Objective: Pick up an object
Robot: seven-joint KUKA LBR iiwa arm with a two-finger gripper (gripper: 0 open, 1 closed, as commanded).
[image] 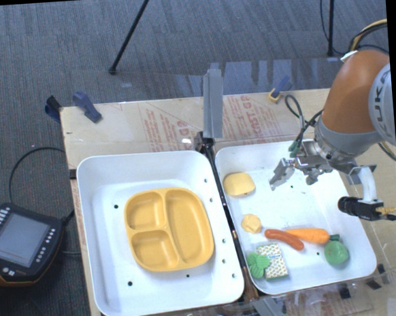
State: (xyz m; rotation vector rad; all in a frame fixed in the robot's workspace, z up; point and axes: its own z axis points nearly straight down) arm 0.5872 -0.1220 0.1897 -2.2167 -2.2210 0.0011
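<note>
Two white bins are seen side by side on one bench (147, 124), and the right bin (307, 155) is taken as the landmark. One gripper (280, 176) is hung over the upper middle of the right bin, its fingers parted with nothing seen between them. One grey arm (354, 107) with an orange band is reached in from the right bin's far right corner.

Seven things are counted inside the right bin. One pale yellow piece (239, 183) is found near its upper left, just left of the gripper. One smaller yellow piece (251, 222) is found below that, at the left middle. One red sausage (284, 238) and one carrot (311, 235) are laid in the lower middle, touching or overlapping at their near ends. One green round toy (336, 253) is set at the lower right, just below the carrot's leafy end. One patterned packet (273, 261) is laid at the lower left, with one green leafy piece (256, 265) touching its left side.

The left bin (98, 196) is set touching the right bin's left side, and one yellow tray (169, 228) with three compartments is held in it. One tablet (17, 240) is seen on the floor, well to the left of both bins
</note>
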